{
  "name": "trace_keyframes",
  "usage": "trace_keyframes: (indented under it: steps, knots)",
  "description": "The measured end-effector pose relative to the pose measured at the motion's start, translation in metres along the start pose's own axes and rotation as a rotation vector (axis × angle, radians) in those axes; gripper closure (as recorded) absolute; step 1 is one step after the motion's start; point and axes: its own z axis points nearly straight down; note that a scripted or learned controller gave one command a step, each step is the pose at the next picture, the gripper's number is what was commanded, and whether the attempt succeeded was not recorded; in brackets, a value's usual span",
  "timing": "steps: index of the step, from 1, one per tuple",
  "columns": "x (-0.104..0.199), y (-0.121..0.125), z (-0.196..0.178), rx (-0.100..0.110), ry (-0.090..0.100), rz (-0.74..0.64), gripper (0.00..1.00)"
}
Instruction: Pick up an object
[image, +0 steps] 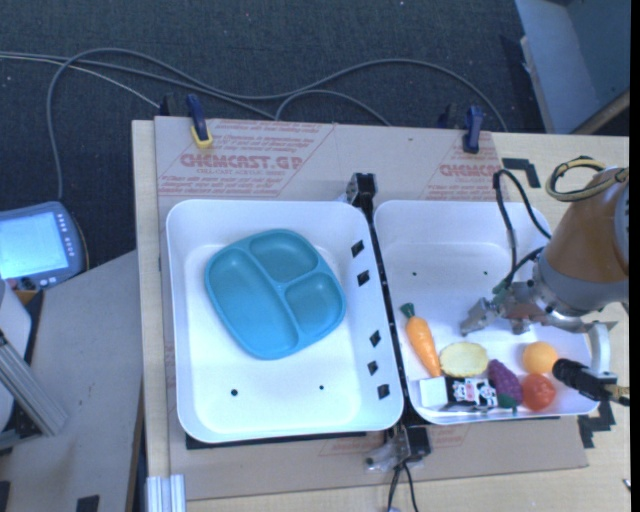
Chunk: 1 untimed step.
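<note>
- Two shallow white bins sit side by side on the bench; the left bin (190, 330) holds a blue divided plate (275, 292), three compartments, lying flat near its centre
- The right bin (440, 235) holds the loose objects, all clustered toward its 6 o'clock edge
- Carrot (422, 342): orange with a green top, lying at about 8 o'clock in the right bin, close to the divider between the bins, its green end pointing to 11 o'clock
- Yellow potato-like piece (463, 358): just beside the carrot at its 4 o'clock
- Black-and-white carton (462, 392): against the bin's 6 o'clock rim, directly below the yellow piece
- Purple eggplant (504, 381): touching the carton at its 3 o'clock side
- Red tomato (538, 391) and orange fruit (540, 356): at 5 o'clock in the bin, the orange above the red
- Gripper (487, 316): reaches in from 3 o'clock below the grey arm with its orange band, hanging above bare bin floor at 12 o'clock of the yellow piece; whether the jaws are open or closed cannot be told, and nothing is seen between them
</note>
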Motion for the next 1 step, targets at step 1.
trace_keyframes:
  steps: [1]
  knots:
    - [-0.0007, 0.0014, -0.0142, -0.006, -0.002, 0.000, 1.00]
